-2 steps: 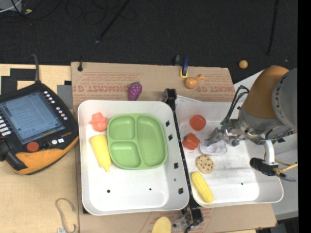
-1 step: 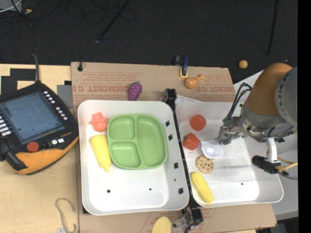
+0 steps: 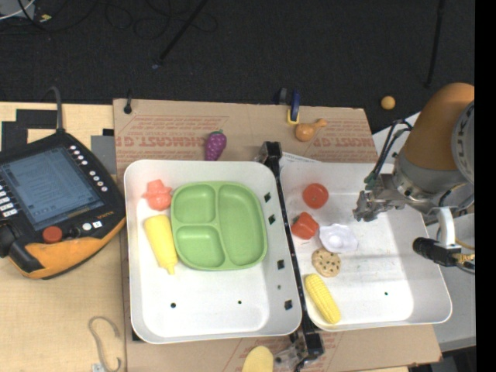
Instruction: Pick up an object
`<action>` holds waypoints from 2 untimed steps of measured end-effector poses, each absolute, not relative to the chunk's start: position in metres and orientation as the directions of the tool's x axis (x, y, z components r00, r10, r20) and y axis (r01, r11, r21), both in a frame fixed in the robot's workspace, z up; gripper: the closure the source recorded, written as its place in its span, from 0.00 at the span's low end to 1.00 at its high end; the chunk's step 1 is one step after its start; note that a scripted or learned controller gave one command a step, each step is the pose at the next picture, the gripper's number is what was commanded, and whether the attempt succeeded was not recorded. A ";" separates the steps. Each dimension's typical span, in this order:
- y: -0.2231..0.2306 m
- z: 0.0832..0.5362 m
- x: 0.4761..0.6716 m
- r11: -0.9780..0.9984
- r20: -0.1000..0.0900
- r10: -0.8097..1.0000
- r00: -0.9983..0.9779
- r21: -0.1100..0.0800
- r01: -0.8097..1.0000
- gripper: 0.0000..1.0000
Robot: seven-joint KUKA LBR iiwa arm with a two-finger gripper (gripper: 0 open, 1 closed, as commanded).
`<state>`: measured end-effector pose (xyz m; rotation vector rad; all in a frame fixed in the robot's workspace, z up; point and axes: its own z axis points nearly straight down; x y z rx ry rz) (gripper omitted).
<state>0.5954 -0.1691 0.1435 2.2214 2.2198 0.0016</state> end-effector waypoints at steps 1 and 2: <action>-0.175 0.188 0.591 -0.006 -0.001 1.000 0.006 0.002 1.000 1.00; -0.177 0.230 0.592 0.000 -0.001 1.000 0.000 0.003 1.000 1.00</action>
